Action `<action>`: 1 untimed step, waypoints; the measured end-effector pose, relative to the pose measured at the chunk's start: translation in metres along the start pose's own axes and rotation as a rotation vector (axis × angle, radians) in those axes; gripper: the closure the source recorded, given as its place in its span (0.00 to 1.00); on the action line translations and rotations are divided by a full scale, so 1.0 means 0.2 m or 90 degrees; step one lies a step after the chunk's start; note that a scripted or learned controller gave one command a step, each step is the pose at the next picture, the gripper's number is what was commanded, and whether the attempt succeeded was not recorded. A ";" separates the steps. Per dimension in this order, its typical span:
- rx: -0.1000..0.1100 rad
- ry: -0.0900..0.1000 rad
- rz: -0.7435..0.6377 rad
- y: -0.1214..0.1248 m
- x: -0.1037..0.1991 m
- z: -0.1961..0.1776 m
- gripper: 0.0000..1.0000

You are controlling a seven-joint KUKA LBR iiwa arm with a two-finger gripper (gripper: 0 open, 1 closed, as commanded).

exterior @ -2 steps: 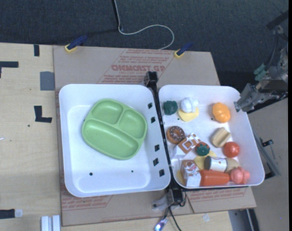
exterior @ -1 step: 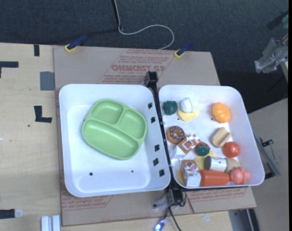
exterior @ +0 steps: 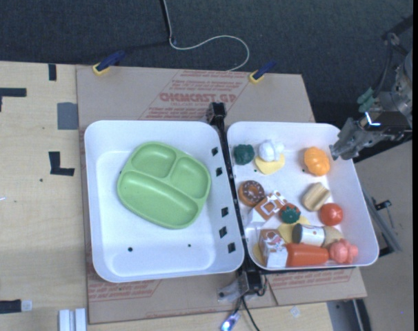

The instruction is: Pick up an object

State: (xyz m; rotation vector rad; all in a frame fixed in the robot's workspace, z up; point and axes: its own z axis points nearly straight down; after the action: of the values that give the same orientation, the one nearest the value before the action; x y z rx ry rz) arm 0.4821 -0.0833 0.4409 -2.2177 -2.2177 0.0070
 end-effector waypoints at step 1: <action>-0.008 -0.001 -0.002 0.20 -0.02 -0.49 1.00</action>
State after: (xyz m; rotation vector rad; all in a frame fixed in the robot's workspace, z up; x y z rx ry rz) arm 0.5228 -0.0876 0.5382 -2.2227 -2.2282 -0.0051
